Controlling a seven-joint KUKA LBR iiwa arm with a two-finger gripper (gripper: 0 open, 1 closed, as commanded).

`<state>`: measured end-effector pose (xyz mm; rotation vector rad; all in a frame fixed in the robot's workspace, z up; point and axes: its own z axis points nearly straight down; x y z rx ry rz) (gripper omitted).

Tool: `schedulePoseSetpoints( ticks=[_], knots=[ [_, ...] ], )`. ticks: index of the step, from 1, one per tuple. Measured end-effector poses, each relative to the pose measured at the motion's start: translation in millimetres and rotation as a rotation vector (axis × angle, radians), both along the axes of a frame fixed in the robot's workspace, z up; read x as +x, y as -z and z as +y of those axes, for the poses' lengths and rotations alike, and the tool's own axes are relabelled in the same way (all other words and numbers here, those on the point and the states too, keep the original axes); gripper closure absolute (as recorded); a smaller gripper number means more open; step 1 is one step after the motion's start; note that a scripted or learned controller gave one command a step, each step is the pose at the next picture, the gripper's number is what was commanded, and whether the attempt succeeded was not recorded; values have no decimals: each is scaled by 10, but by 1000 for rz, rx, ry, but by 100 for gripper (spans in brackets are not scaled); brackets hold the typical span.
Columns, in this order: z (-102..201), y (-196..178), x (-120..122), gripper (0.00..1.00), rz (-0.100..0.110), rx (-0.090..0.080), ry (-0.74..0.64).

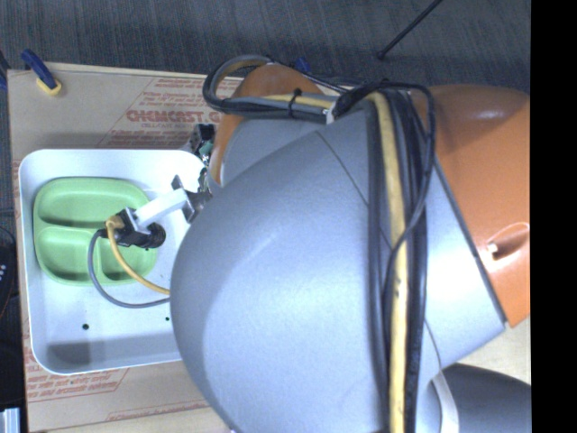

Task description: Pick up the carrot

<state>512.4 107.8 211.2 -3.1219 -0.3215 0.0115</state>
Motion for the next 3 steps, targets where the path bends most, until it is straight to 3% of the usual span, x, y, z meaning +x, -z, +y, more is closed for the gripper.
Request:
schedulePoseSetpoints(
  ticks=[1, 2, 3],
  knots=[
    [-434, -211, 592, 100, -3, 3, -523],
    [-1054, -690, -29, 100, -3, 4, -456],
    [-84, -507, -159, 100, -2, 8, -1110]
  ],
)
